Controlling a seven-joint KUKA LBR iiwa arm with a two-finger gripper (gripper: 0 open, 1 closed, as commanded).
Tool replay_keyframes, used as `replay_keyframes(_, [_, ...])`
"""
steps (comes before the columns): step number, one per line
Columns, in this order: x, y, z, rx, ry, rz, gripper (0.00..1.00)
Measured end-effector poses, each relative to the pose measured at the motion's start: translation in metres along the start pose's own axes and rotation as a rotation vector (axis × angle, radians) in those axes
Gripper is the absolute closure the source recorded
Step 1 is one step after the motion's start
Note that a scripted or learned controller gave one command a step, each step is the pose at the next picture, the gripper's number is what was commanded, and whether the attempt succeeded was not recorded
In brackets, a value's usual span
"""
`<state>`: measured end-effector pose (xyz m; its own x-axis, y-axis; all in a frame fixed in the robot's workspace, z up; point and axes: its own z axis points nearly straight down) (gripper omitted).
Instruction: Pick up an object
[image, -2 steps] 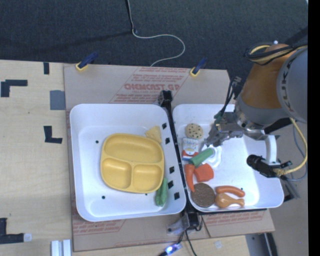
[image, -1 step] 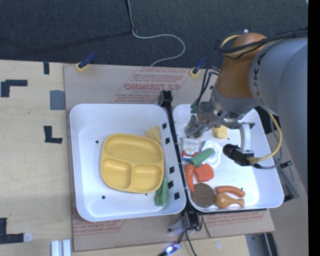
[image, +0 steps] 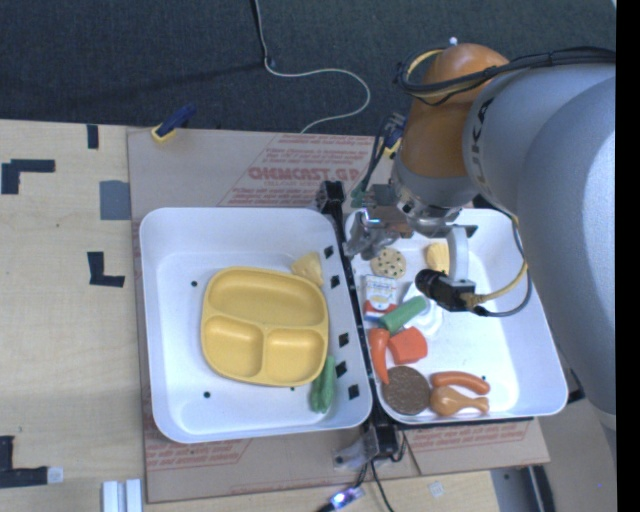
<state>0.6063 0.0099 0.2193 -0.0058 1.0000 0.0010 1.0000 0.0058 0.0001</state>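
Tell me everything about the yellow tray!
The tray is pale yellow and looks like smooth plastic, with rounded corners. It has three sections: one long one along the top and two smaller ones below. It lies flat, slightly turned, in the middle of the left bin. A green pod lies at its lower right corner, and a yellow piece sits by its upper right corner.
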Motion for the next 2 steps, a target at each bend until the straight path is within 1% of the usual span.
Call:
replay_keyframes(1, [0.033,0.03,0.002,0.0,-0.001,0.001,1.0])
replay_keyframes(2, [0.071,0.065,0.004,0.0,0.0,0.001,1.0])
